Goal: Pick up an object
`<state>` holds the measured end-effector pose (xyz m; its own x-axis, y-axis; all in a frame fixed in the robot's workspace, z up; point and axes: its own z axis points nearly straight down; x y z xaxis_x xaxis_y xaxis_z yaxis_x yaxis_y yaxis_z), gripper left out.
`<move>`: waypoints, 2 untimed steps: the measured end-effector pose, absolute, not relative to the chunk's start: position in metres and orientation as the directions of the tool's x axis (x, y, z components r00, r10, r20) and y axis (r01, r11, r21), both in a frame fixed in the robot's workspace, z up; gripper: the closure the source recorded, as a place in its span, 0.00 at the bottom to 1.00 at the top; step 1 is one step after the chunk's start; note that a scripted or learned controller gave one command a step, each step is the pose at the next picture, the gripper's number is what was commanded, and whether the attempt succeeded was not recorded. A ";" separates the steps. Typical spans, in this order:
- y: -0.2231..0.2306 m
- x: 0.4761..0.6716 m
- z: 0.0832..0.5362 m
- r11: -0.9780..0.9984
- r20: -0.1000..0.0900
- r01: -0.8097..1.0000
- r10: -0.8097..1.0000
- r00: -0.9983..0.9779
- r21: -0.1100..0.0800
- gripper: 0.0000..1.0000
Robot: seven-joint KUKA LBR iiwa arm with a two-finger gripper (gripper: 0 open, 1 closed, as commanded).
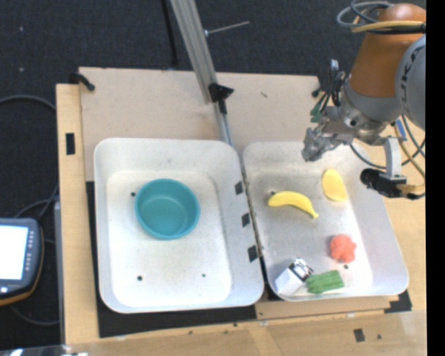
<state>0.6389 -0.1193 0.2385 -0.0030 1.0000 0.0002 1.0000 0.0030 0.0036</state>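
Observation:
The right bin [378,221] holds a yellow banana [294,202] near its middle and a yellow lemon-like piece [334,185] to the banana's right. A red lumpy object [343,248] lies lower right. At the front edge sit a green object [325,282] and a small white and grey block [292,276]. My gripper [314,148] hangs over the bin's back edge, up and left of the lemon piece, with nothing visible between its fingers.
The left bin [119,273] has a teal bowl [167,208] in it. A metal camera post [200,50] rises from behind the bins. Cables and a dark clamp [386,180] hang off the arm at the right bin's right edge.

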 end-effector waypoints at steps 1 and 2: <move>-0.069 0.637 0.230 0.006 0.000 1.000 1.000 -0.006 0.000 1.00; -0.017 0.640 0.227 0.006 0.001 1.000 1.000 -0.006 0.000 1.00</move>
